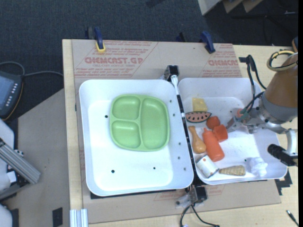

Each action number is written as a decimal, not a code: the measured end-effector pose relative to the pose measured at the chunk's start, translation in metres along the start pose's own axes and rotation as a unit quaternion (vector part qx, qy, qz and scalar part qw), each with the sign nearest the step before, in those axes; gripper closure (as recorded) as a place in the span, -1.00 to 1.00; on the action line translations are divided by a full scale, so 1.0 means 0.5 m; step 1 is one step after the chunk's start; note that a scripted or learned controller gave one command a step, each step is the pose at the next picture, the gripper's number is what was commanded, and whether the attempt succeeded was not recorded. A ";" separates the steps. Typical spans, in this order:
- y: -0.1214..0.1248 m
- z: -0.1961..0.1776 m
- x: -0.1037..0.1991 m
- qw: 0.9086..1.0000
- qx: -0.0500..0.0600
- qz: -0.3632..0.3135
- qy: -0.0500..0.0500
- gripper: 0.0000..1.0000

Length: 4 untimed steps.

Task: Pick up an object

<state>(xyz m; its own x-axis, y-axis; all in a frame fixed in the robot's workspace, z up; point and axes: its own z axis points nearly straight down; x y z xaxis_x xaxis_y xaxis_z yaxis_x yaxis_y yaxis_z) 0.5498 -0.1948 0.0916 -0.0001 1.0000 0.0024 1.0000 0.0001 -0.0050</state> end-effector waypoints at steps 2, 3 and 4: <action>0.001 -0.007 0.000 1.000 -0.002 0.001 -0.001 1.00; -0.014 -0.117 0.012 1.000 -0.005 0.000 -0.002 1.00; -0.016 -0.242 0.001 1.000 -0.006 0.000 -0.003 1.00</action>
